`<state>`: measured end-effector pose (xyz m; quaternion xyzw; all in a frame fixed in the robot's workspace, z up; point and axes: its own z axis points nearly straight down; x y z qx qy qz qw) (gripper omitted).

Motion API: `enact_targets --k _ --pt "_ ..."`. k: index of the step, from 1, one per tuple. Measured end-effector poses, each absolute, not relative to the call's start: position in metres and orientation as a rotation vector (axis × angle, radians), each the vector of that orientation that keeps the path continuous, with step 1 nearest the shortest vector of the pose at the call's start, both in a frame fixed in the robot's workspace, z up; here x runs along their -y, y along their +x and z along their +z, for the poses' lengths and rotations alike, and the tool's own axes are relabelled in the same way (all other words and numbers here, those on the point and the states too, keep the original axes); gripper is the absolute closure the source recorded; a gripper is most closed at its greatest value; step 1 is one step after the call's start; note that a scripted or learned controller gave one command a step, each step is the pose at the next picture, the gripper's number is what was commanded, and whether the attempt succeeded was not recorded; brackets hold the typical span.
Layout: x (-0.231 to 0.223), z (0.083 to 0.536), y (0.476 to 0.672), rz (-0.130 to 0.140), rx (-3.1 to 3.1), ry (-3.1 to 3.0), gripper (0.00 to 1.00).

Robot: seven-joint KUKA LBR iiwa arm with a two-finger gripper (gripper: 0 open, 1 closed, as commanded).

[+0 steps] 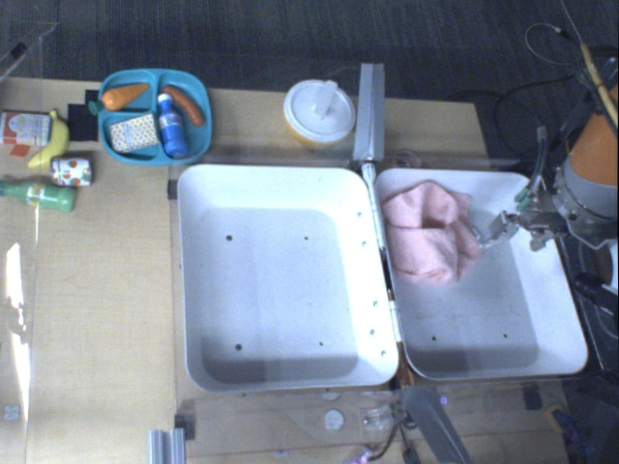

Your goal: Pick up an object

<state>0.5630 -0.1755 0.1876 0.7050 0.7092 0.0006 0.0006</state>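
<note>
A crumpled pink cloth [426, 232] lies in the upper left part of the right bin [503, 341]. My gripper [491, 229] is low over that bin, right at the cloth's right edge, reaching in from the right. Whether it touches or holds the cloth cannot be made out. The arm's orange band [594, 149] sits above the bin's right rim.
The left bin [276, 356] lies beside the right one, with a metal divider [368, 114] running back between them. Behind the bins stand a white lidded cup [319, 111] and a blue tray [198, 95] of toy food. A banana [53, 139], a can [72, 171] and a green bottle [39, 195] lie far left.
</note>
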Motion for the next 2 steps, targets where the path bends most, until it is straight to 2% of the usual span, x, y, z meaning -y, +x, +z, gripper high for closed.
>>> enact_targets --k 1,2 --pt "0.156 0.097 0.601 0.006 -2.515 1.872 0.0" --pt "0.155 0.108 0.603 0.01 -2.513 1.867 1.0"
